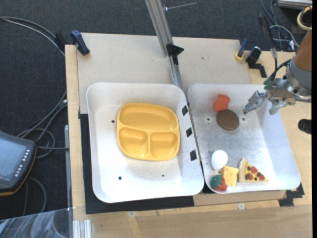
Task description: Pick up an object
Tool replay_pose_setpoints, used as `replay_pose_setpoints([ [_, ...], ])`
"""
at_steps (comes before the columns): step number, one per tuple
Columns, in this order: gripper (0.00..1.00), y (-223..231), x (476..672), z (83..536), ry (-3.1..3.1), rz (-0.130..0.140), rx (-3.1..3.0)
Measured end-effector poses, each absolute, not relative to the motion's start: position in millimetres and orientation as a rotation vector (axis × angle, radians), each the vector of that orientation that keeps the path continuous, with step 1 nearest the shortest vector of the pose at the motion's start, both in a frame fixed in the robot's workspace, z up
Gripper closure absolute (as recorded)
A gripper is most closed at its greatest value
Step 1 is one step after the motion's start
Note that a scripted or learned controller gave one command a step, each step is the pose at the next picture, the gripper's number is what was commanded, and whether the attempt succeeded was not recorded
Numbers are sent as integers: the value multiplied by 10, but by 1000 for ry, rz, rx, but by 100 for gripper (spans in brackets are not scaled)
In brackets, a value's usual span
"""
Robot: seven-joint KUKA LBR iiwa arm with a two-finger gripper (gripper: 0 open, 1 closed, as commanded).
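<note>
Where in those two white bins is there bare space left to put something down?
The left bin has a free border all round the yellow tray. In the right bin, the middle is bare, between the brown disc and the pizza slice. Its near corner is crowded: egg, cheese, pizza slice.

the gripper (263, 103) hangs over the right bin (277, 148); the round disc (228, 120) lies just left of it, the divided tray (148, 131) far left in the left bin (104, 148)
</note>
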State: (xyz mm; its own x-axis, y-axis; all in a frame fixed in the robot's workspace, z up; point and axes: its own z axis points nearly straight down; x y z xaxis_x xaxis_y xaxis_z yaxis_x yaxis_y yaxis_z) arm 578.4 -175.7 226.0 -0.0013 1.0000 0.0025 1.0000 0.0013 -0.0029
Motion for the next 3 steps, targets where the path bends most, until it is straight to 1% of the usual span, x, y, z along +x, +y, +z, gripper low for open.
replay_pose_setpoints([
  [1,0,-1757,5784,2260,-2220,0,-2217],
  [2,0,-1778,5843,1657,-2217,6,-2216],
  [3,0,-1798,5914,1186,-2217,5,-2216],
])
